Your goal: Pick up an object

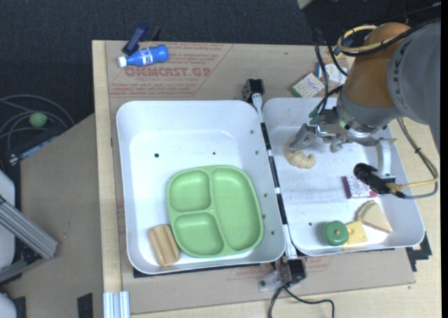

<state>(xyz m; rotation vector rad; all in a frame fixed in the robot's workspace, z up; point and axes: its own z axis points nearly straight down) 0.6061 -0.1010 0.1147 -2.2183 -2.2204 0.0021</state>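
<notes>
1. Gripper position: the gripper hangs over the right bin, near its left wall and toward the far edge. The croissant-shaped pastry lies on the bin floor just below the fingertips.

2. Finger state: the fingers appear spread to a narrow gap with nothing between them. The gap is small in the camera view, so this reading is uncertain. No object is held.

3. Other candidates in the right bin: a small pink packet near the centre-right, and a green round toy, a yellow block and a tan wedge along the near edge.

4. Left bin: a green 3-compartment plate sits toward the near edge, with a tan bread piece at the near-left corner.

5. Risk, misalignment: the fingertips look offset toward the far side of the pastry. A straight descent may land 1 finger on top of it and push it aside.

6. Risk, wall contact: the pastry lies close to the left wall of the right bin. A finger on that side may strike the wall or the divider between the 2 bins.

7. Risk, slip: the curved, rounded pastry may roll out of a narrow pinch during closing or lifting.

8. Risk, cable: a black cable crosses the right side of the bin and may snag on withdrawal.
</notes>
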